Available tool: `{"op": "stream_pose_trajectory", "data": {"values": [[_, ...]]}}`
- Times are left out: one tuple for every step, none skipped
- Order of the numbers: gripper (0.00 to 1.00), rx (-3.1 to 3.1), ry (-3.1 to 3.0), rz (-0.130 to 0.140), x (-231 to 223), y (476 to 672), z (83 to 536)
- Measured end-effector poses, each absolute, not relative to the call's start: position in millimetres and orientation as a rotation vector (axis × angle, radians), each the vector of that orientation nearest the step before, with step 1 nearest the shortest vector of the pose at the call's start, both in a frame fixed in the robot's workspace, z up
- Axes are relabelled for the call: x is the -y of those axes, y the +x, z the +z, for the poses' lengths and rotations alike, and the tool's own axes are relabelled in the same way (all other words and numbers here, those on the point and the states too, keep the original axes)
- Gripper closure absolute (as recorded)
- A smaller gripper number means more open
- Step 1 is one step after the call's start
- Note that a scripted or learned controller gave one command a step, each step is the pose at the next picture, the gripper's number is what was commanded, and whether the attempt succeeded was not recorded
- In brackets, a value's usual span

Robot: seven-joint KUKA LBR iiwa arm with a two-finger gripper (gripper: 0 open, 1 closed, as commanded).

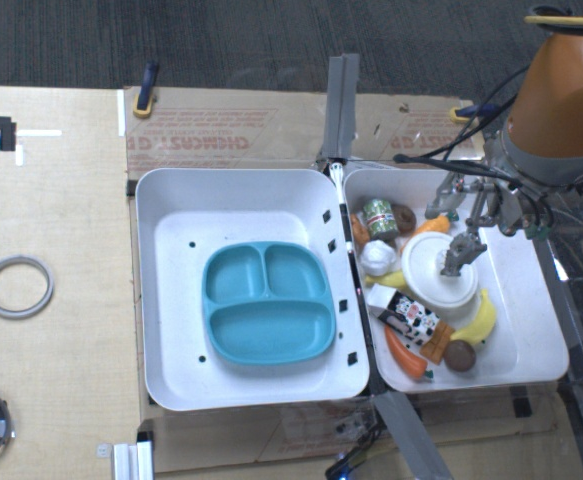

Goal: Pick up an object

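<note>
Right bin (531, 363), crowded. My gripper (458, 258) hangs over the white cup (439, 273) near the middle of the pile — whether my jaws are spread or pressed together I cannot tell from this slant.

The cup looks like hard plastic: light, stiff, smooth-walled, likely slippery. I judge the rim the best hold, one finger inside and one outside.

Around it: banana (483, 318) just beside on the near right, a small can (379, 215) and a white ball (377, 258) toward the bin divider, carrot (403, 356) near the front wall. The banana seems softer and curved — a poorer hold.

Left bin (161, 268) holds a blue divided tray (268, 303).
</note>
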State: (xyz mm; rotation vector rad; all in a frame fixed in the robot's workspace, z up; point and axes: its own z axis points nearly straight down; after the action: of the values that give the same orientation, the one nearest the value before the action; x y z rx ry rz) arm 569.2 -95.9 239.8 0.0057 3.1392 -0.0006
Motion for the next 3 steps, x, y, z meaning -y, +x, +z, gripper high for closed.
{"op": "stream_pose_trajectory", "data": {"values": [[0.00,-3.111,0.302,0.000,108.9,549.4,120.5],[0.00,-3.081,0.521,0.001,124.5,615.1,107.3],[0.00,-3.081,0.409,-0.001,136.3,523.6,107.4]]}}
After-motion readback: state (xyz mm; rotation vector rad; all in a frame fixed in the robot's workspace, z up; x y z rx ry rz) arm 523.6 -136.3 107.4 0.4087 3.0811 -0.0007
